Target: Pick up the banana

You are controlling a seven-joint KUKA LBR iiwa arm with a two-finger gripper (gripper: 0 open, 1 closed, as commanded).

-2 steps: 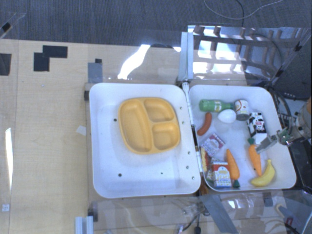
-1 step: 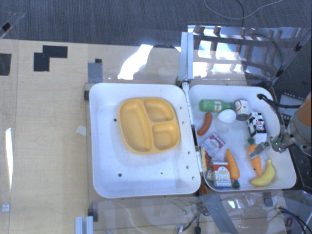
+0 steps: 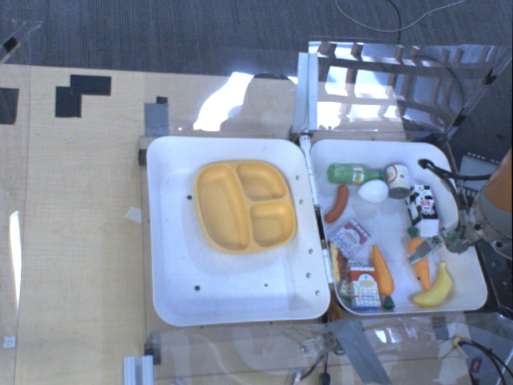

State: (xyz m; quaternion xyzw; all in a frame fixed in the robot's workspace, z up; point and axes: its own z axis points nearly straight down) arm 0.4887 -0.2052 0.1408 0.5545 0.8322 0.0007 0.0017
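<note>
Near the right bin's (image 3: 473,215) front right corner lies the banana (image 3: 434,289), free on the floor beside a small carrot (image 3: 422,273). Just above the banana hangs the end effector (image 3: 426,249), its state impossible to tell. Left of the banana sits a larger carrot (image 3: 382,269).
</note>
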